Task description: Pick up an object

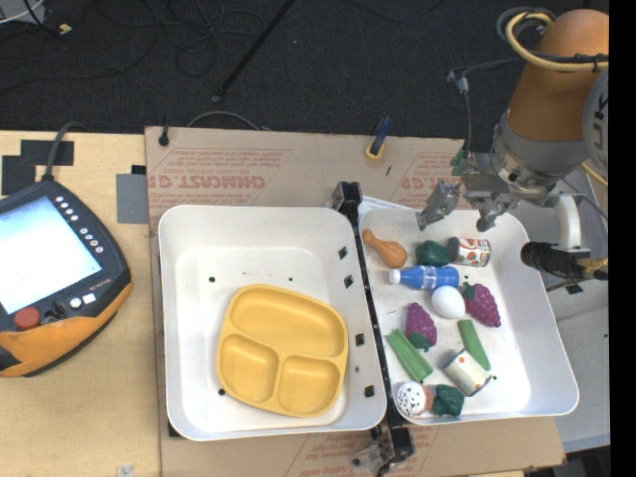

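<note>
My gripper (464,210) hangs over the back edge of the right bin (542,311), open, with nothing between its two dark fingers (435,207). Just below it lie a dark green toy (433,253) and a small red-and-white can (475,253). Further into the bin lie a brown drumstick (386,249), a blue bottle (429,278), a white egg (447,301), two purple grape bunches (484,305), green cucumber sticks (408,355), a white can (465,372) and a speckled ball (410,397).
The left bin (199,266) holds a yellow compartment plate (283,351). A dark divider (360,286) runs between the bins. An orange-edged tablet (50,266) lies at far left. A blue-and-yellow clip (378,139) sits on the cardboard behind the bins.
</note>
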Controlling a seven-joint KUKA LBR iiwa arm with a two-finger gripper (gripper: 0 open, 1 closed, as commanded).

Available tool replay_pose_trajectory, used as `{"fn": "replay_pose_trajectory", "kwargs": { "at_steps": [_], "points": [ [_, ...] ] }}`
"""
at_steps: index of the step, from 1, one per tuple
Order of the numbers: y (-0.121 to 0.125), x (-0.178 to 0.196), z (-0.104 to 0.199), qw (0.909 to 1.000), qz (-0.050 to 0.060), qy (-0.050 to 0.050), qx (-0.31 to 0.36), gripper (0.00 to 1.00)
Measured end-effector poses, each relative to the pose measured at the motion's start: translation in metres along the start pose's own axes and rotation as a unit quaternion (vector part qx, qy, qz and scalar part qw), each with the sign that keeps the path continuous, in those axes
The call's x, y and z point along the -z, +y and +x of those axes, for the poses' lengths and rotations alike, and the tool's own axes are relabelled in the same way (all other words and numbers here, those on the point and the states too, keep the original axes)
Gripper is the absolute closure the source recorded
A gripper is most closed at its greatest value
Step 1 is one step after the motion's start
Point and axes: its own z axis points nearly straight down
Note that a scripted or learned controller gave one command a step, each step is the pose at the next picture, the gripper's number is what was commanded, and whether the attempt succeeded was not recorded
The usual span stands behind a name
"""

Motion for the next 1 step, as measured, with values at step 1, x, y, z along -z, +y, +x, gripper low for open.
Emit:
{"fn": "replay_pose_trajectory", "kwargs": {
  "at_steps": [1],
  "points": [
    [0.0, 0.0098, -0.0008, 1.0, 0.001, 0.0, 0.0, 1.0]
  ]
}}
